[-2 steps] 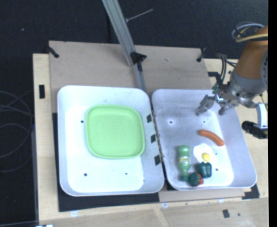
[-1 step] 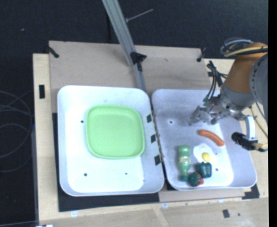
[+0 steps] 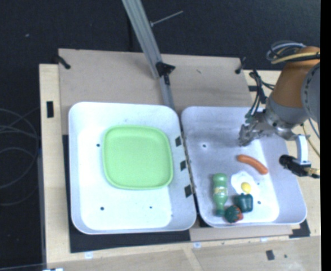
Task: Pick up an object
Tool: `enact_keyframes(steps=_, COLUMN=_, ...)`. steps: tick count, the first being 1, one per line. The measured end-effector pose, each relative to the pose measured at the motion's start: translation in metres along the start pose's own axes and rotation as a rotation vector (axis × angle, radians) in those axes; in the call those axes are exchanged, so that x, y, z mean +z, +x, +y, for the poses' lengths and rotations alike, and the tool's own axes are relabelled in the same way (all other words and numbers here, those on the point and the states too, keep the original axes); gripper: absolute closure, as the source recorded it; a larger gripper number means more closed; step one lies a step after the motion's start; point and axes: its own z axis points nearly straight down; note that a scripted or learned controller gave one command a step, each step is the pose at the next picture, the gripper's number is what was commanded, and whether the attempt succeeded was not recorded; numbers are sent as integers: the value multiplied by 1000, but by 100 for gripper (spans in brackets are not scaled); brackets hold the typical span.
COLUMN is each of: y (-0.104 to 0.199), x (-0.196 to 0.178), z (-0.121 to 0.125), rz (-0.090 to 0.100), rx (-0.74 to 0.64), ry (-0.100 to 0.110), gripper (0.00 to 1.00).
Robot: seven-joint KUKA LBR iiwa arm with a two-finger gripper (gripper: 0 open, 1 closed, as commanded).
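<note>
The right bin (image 3: 210,123) holds several small toys near its front: an orange sausage (image 3: 252,163), a green bottle (image 3: 220,193), a fried egg (image 3: 245,184), a dark teal block (image 3: 245,202) and a dark green and red piece (image 3: 232,214). My gripper (image 3: 246,136) hangs over the right bin's middle, just behind and left of the sausage, with nothing seen between its fingers. The grey arm with its orange band (image 3: 292,86) comes in from the right.
The left bin (image 3: 86,208) carries a light green square plate (image 3: 137,157). A grey metal pole (image 3: 146,35) slants from the top down to the seam between the bins. Cables lie on the dark floor at the left.
</note>
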Motion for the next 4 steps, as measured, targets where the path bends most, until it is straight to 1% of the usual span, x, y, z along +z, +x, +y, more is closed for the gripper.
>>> enact_keyframes(steps=1, y=4, x=-62, z=-2, rz=0, rx=0, ry=-3, gripper=100)
enact_keyframes(steps=2, y=3, x=-116, z=0, rz=-1, rx=-1, ry=-3, gripper=100)
enact_keyframes(steps=3, y=50, x=-124, z=-4, rz=1, rx=-4, ry=1, gripper=100)
enact_keyframes(steps=4, y=104, x=-120, z=-24, rz=1, rx=-4, ry=2, gripper=100)
